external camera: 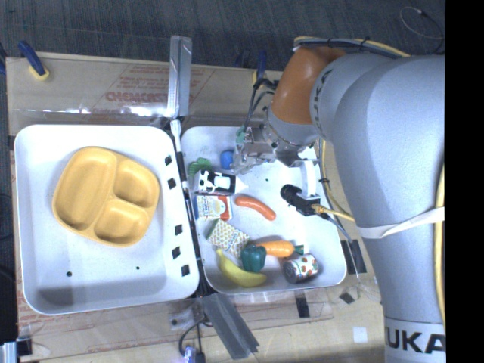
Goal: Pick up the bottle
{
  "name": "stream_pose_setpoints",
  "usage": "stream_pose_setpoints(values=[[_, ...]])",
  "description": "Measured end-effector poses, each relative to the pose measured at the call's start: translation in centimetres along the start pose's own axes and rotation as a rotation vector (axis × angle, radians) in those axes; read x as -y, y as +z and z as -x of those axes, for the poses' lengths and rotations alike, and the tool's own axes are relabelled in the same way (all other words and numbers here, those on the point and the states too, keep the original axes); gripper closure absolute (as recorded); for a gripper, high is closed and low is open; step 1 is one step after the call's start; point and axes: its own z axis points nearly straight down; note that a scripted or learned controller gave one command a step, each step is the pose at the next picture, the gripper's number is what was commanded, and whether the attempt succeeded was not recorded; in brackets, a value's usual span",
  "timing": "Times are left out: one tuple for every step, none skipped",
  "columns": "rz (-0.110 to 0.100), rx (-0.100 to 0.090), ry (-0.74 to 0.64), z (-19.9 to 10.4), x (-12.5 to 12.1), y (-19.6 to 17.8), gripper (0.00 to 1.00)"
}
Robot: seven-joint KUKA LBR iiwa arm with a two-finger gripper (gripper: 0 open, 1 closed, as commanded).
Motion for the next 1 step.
stream_pose_setpoints(values=[[0.003, 0.001, 0.135, -8.28, 1.91, -10.39, 1.0]])
